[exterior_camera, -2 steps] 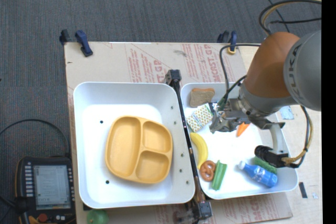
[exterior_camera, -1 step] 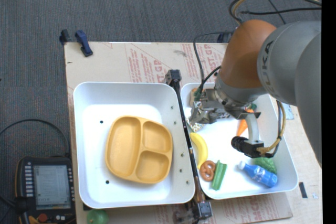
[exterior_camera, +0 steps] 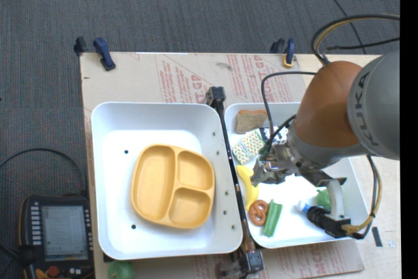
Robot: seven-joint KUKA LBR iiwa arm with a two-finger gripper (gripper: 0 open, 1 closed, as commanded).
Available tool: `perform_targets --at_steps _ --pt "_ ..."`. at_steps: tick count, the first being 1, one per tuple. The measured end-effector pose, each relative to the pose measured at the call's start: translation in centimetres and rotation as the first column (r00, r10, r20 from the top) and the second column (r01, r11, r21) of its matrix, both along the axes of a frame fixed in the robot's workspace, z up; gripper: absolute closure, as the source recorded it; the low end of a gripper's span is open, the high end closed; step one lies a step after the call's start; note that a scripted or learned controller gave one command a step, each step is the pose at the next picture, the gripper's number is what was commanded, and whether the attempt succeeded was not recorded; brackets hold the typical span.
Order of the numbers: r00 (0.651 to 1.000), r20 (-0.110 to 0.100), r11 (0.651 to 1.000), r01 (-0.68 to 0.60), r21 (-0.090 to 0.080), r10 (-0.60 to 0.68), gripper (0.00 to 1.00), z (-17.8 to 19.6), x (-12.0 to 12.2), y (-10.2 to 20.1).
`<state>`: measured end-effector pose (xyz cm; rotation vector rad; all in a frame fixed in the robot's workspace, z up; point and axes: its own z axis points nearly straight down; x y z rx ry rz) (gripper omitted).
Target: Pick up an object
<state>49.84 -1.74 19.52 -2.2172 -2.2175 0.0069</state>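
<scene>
Hovering my gripper (exterior_camera: 269,170) low in the right bin (exterior_camera: 339,235), beside the banana (exterior_camera: 246,181) and pretzel (exterior_camera: 258,211); finger state, can't tell from here

Hand (exterior_camera: 266,170) fingertips and much of right bin (exterior_camera: 295,240) behind arm (exterior_camera: 346,114).

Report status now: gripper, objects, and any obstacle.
Gripper low in right bin, over banana; nothing seen held. Pretzel, green block lie free. Yellow tray in left bin.
</scene>
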Motion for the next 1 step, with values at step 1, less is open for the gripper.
perform_targets --at_steps 1 --pt "1.000 0.001 1.000 -0.001 -0.001 0.001 1.00 -1.04 5.54 0.90"
